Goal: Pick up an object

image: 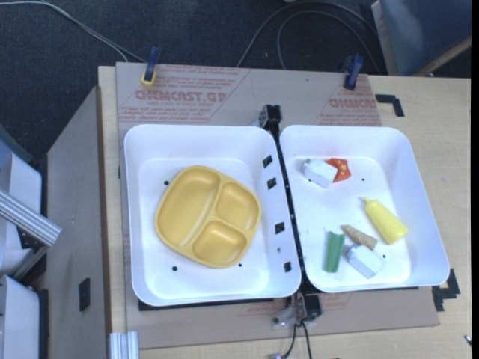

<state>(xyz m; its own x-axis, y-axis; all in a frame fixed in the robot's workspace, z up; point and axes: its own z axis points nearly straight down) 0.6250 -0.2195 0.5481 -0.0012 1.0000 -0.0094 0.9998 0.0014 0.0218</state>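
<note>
A yellow divided plate (pixel 208 215) lies in the left bin (pixel 142 200). The right bin (pixel 404 155) holds several small items: a white block (pixel 319 173) touching a red piece (pixel 340 168) near the back, a yellow bottle (pixel 385 220) at the right, a green stick (pixel 333 251) near the front, a tan piece (pixel 359 236) and a white-grey block (pixel 364 261) beside it.
Both bins sit on a cardboard sheet (pixel 187 88) held by blue clamps (pixel 152 64) at the back. Black clips (pixel 269 114) join the bins along the middle. Cables run over the dark floor behind the bench.
</note>
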